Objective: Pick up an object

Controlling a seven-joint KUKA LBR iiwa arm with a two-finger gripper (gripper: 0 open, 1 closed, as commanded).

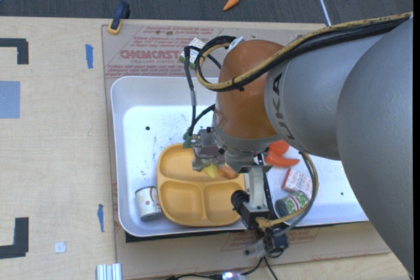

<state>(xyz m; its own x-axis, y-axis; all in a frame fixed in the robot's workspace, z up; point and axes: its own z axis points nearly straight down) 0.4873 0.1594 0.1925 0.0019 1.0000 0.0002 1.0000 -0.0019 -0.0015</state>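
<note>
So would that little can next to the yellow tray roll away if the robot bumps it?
Probably. The can looks round and lies on its side on the smooth white bin floor. The yellow tray right beside it might stop it that way.

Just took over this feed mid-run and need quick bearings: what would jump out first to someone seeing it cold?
The big grey arm with its orange band dominates, reaching in from the right and hanging over the white bin. Beneath it a yellow divided tray lies in the bin's near part, a small can at its left. A toy carrot lies on the dark floor beyond the bench.
</note>
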